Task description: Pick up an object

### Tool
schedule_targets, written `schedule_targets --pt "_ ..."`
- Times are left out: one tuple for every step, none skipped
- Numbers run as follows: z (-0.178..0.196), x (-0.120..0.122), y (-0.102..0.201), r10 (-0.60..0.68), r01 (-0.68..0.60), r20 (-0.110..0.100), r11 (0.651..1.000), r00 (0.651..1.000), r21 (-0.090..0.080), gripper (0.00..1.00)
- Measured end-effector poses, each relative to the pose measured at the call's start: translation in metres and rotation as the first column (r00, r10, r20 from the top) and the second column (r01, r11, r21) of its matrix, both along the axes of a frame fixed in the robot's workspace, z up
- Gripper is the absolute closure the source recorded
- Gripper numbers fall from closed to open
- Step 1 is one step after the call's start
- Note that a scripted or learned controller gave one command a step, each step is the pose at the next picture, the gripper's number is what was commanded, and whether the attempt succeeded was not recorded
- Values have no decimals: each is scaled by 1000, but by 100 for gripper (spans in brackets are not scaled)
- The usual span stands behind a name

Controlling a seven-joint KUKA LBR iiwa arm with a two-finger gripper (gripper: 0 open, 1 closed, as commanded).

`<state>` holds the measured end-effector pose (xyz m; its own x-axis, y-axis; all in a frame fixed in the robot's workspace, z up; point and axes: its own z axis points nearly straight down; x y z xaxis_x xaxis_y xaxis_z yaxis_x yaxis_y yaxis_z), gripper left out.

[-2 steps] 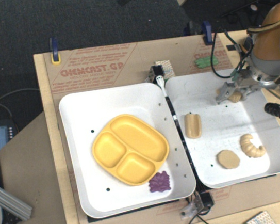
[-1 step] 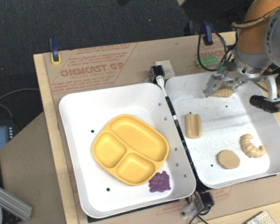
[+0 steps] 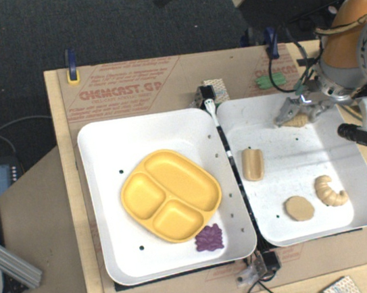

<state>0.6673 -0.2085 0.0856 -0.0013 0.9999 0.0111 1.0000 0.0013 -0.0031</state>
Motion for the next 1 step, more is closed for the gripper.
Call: schedule_targets --pt "0 0 94 6 -6 1 1000 1000 -9 0"
